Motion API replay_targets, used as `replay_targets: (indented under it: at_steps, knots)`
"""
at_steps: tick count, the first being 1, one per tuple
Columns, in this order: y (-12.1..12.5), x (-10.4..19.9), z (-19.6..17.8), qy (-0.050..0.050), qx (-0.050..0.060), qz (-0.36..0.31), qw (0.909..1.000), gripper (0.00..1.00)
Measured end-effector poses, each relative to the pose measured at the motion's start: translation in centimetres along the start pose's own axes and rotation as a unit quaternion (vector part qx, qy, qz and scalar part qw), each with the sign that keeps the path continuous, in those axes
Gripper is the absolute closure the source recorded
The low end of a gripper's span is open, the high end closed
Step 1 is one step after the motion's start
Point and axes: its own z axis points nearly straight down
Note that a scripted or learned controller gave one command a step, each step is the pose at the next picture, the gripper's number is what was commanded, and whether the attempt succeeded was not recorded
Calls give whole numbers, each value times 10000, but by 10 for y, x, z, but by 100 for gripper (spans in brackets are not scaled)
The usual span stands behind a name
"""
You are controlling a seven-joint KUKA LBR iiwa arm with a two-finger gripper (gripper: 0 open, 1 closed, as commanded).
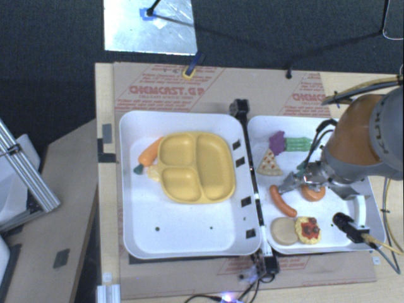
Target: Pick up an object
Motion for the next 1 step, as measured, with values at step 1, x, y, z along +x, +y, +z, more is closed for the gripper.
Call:
replay_targets:
  at_steps: [1]
  knots:
    - [2, -4, -12, -54, -64, 12, 10000, 100]
